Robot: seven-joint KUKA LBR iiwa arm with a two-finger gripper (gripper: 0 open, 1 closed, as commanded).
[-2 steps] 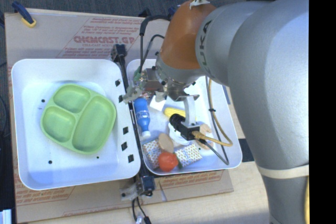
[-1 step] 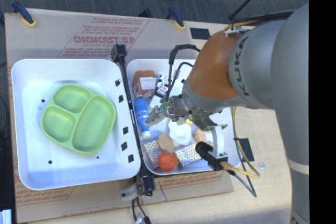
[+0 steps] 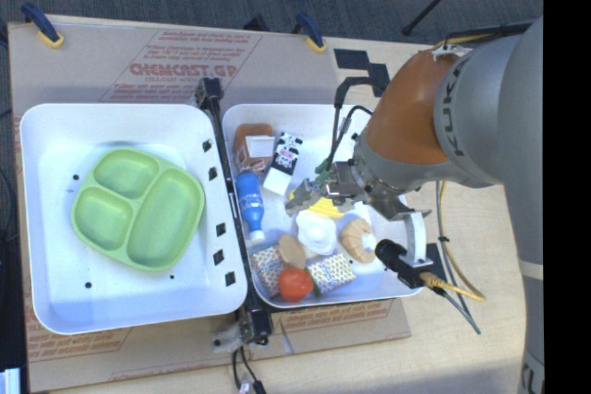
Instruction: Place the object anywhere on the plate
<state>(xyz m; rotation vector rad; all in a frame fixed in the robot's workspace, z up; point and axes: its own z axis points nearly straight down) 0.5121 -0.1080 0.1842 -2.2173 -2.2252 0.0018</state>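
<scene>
A green plate with three compartments lies in the left white bin; nothing rests on it. The right bin holds a heap of small things: a blue bottle, a brown pack with a white label, a black and white carton, a white block, a yellow piece, a white cup, a bread roll and a red ball. My gripper hangs low over the middle of this bin, just above the yellow piece and right of the bottle.
A black hinged divider separates the two bins. A checkered packet and a round brown biscuit lie at the right bin's front. The grey and orange arm covers the bin's right side. Clamps hold the cardboard base.
</scene>
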